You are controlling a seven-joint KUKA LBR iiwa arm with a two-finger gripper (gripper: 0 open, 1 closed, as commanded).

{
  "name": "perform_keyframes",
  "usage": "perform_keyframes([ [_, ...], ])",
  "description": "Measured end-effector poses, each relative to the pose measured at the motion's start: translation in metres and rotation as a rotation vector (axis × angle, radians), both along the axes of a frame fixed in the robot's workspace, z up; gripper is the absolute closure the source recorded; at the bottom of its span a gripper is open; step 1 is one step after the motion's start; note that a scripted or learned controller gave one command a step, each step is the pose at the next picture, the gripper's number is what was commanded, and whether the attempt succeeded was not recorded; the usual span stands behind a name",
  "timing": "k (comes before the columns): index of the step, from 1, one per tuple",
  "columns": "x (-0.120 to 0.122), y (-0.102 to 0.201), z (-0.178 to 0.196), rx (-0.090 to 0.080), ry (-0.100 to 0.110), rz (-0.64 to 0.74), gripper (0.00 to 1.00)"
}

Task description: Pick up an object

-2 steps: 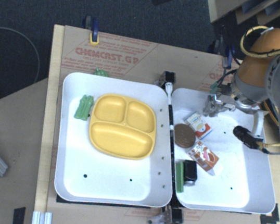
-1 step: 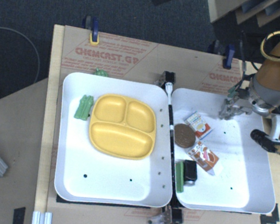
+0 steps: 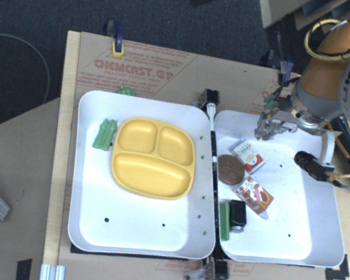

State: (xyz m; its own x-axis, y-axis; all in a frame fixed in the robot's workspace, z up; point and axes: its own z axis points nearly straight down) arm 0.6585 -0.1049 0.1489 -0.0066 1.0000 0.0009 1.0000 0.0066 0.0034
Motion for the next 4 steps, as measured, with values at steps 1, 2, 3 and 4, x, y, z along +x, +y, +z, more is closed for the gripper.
perform_keyframes([
  [1,-0.051,0.037,0.039,0.002,0.006,-0.004,1.00],
  [2,-0.086,-0.027,0.027,0.000,0.008,-0.013,1.00],
  [3,-0.145,0.041,0.036,0.004,0.009,-0.002,1.00],
  [4,-0.150,0.154,0.039,0.004,0.005,0.006,1.00],
])
